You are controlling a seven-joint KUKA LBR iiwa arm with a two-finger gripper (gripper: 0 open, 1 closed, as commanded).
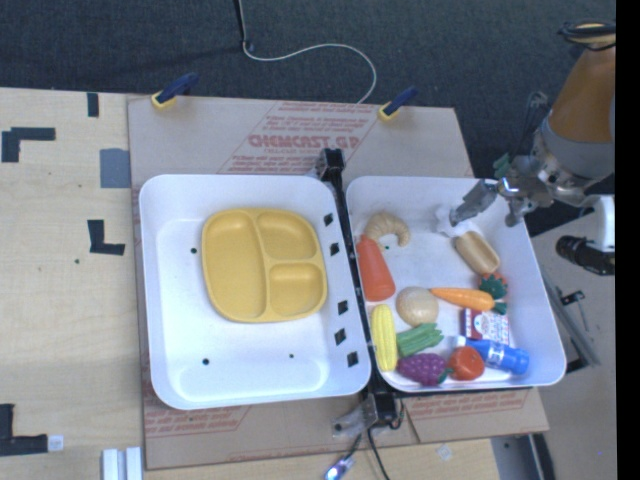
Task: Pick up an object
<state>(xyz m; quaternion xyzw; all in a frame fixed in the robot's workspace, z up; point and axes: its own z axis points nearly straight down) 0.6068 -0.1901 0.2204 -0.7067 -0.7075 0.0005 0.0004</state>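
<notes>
A pale wooden desk (60, 298) carries a cardboard sheet (300, 138) held by two clamps. Dark carpet (120, 18) lies beyond, crossed by a white cable (310, 53).

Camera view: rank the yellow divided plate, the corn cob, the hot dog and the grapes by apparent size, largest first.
1. yellow divided plate, by far the largest
2. corn cob
3. hot dog and grapes look about alike, so I won't rank them.

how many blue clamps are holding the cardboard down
2. One blue clamp sits at the cardboard's far left corner, the other clamp at its far right corner, behind the right bin. Others along the near edge may be hidden.
</notes>
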